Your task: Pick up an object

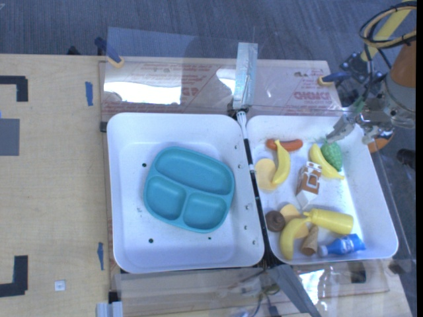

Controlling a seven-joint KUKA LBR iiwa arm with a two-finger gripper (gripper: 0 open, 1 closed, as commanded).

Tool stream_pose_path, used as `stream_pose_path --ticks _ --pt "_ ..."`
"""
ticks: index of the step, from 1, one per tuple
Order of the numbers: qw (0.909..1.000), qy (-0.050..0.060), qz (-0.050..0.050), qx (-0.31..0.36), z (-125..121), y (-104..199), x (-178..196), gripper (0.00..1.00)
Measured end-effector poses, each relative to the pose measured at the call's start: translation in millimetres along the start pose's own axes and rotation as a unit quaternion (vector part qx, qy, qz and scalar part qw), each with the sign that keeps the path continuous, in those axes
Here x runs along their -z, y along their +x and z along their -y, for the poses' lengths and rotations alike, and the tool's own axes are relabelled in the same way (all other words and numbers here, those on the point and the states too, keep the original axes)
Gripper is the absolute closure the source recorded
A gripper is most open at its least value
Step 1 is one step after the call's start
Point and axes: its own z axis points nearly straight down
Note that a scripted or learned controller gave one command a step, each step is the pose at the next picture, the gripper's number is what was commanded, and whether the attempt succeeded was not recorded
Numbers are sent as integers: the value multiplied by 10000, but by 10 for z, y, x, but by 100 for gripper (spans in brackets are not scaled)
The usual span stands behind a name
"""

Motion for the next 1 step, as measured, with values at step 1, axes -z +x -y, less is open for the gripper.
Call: stream_pose_path --ticks 1 --pt "9999 -108 23 126 165 620 -935 0"
